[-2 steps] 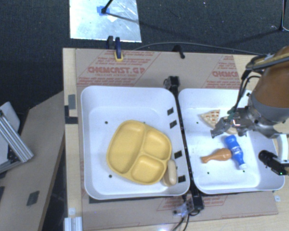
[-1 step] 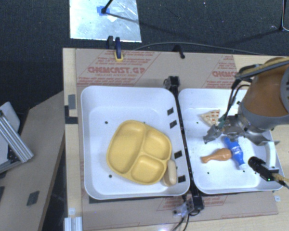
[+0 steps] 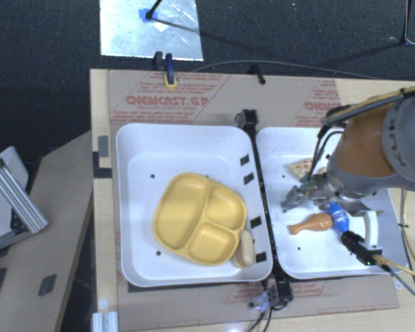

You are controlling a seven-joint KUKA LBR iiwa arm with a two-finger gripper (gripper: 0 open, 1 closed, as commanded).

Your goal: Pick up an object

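Here the bench (image 3: 214, 95), topped with printed board, stands on dark carpet. The left bin (image 3: 135, 151) holds a yellow tray (image 3: 199, 218) toward its front right corner. In the right bin (image 3: 280, 151) the gripper (image 3: 297, 196) hangs just above a drumstick (image 3: 311, 223) near the bin's front edge; whether it is open or closed I cannot tell.

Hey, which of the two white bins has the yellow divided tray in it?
The left bin holds the yellow divided tray, with a small beige piece beside it. The right bin, where the arm reaches, holds a tan drumstick-shaped toy instead.
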